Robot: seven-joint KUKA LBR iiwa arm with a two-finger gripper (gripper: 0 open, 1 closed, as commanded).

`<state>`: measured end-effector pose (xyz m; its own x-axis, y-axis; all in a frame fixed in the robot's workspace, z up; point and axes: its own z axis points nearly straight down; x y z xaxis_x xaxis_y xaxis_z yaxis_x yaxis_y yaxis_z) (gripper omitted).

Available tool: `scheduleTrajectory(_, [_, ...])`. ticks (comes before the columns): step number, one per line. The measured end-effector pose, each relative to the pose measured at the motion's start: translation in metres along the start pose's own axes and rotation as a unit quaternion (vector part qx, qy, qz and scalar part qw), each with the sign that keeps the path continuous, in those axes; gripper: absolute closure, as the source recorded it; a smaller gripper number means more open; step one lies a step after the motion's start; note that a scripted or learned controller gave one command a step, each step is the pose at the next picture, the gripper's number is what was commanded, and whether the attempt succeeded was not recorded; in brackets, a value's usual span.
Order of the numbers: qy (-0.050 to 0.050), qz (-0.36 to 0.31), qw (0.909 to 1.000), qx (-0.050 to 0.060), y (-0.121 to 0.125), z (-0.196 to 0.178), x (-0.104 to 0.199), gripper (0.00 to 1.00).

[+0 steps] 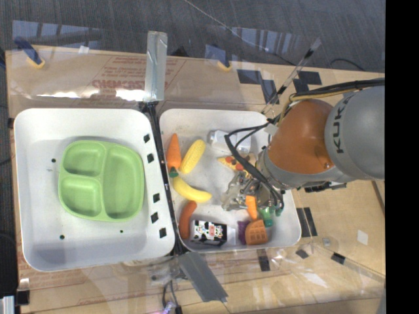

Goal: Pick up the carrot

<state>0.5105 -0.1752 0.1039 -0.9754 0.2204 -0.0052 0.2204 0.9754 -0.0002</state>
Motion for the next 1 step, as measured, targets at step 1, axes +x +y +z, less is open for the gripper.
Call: scheduleTrajectory(1, [-0.001, -0.061, 0.9982, -0.001, 0.0544, -0.0747, -0.0112, 1.0])
